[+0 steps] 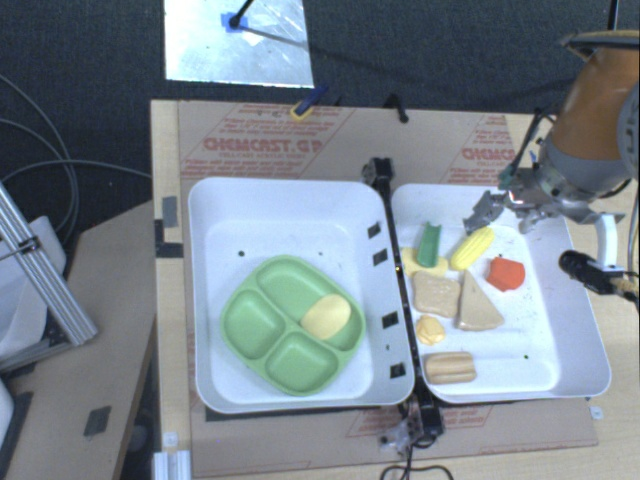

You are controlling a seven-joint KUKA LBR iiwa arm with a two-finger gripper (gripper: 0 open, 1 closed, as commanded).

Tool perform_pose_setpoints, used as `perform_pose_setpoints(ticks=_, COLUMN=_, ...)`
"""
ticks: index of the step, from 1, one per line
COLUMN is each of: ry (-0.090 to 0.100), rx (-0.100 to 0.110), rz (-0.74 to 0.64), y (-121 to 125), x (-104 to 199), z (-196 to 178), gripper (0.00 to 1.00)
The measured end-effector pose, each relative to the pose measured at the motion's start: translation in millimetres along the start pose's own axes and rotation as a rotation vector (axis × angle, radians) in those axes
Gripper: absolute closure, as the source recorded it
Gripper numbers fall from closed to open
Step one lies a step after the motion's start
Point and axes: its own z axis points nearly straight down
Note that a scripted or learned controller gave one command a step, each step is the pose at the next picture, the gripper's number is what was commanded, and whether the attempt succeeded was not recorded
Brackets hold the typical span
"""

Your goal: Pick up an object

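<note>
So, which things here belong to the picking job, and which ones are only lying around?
Job:
- gripper
- right bin
- corn cob
- green piece
- red piece
- two bread slices
- hot dog bun

Lying about:
- left bin
- green divided plate with a yellow piece on it
- foil sheet

Both white bins (290, 203): smooth plastic, slight sheen. Green divided plate (262, 323): smooth matt plastic. Toy foods, e.g. corn cob (472, 248): plastic, faintly glossy. Board under bins (260, 143): brown matt cardboard, red print. Sheet (238, 30) above: shiny, foil-like. Floor (80, 68): dark rough carpet.
</note>
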Motion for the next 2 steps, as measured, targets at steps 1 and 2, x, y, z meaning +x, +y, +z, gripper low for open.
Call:
perform_pose_setpoints(ticks=1, ry=-0.002, rx=-0.012, rz=-0.002, y=-17.3, x=-11.3, z=101.1, gripper=0.0)
perform_pose_setpoints(ticks=2, ry=-0.002, rx=-0.001, rz=0.007, y=-102.7, x=-58.1, z=96.4, gripper=0.0)
